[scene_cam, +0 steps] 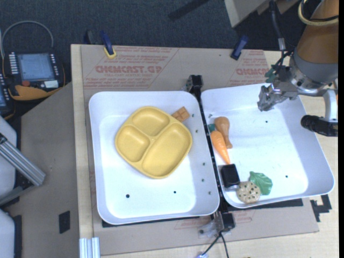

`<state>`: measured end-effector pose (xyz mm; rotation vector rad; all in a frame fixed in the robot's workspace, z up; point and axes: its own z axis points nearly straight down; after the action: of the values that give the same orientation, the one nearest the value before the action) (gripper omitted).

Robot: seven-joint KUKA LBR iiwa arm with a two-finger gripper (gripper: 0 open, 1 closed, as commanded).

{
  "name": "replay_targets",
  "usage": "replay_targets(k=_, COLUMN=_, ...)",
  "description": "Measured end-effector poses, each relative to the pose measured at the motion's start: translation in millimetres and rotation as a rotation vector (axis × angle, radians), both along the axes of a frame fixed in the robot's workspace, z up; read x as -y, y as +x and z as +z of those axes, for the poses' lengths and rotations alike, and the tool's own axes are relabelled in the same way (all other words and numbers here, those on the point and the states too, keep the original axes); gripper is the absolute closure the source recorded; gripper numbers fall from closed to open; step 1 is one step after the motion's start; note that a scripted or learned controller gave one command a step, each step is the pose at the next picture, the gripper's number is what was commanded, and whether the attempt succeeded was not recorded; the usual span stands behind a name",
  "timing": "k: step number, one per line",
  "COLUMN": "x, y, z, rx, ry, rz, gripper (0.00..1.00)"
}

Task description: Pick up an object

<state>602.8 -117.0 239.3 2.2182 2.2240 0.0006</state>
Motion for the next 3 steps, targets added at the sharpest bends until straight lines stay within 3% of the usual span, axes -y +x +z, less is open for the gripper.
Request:
replay_targets(k=1, x=-54, y=2, z=-11, rx=-0.003, ry=0.001, rz=0.0, gripper=1.0)
replay_targets(k=3, x=-159, y=21, z=6, rx=0.003, ry=0.001, rz=0.002, gripper=1.0)
